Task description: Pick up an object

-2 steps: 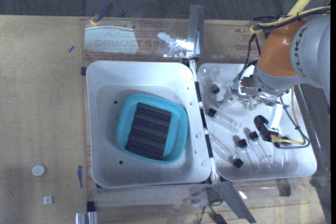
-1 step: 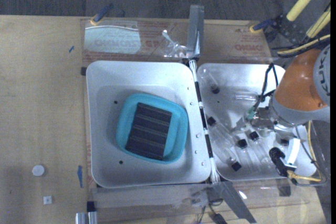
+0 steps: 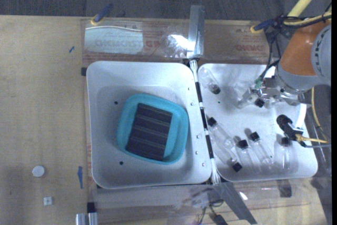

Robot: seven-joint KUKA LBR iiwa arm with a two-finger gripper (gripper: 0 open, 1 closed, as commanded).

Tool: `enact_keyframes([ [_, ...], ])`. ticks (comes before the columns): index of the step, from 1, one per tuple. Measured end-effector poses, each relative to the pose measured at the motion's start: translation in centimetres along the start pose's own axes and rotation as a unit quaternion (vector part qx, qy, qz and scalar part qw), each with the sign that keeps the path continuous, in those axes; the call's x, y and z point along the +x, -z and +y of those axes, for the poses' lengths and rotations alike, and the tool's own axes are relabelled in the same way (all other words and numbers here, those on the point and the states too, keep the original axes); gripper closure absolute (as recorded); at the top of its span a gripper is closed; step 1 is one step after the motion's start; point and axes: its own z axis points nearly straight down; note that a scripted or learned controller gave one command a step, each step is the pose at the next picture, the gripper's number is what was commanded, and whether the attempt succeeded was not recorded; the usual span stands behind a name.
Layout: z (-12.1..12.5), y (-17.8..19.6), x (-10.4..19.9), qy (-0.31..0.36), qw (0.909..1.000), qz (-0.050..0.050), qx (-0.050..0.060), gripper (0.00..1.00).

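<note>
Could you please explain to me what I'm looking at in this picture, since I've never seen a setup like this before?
One camera looks down at a slant on a wooden bench bearing two shallow white bins side by side. The grey robot arm with an orange band reaches in from the right; its two-finger gripper is low over the right-hand white bin. That bin holds several small clear glass vials with black caps, scattered about. The left-hand white bin holds a turquoise plastic tray carrying a dark ribbed block. Whether the gripper holds anything is too small to tell.

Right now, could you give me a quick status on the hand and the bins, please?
Hand low in right bin, upper area, among small clear vials. Grip unconfirmed. Left bin holds teal tray with dark ridged block.
</note>
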Motion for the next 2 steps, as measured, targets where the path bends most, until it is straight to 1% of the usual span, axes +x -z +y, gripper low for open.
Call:
enact_keyframes([
  [1,5.4,-0.1,-3.5,0.031,0.9992,0.011,0.022,0.00],
  [2,5.2,-0.2,1.8,0.023,0.9996,0.000,0.014,0.00],
])
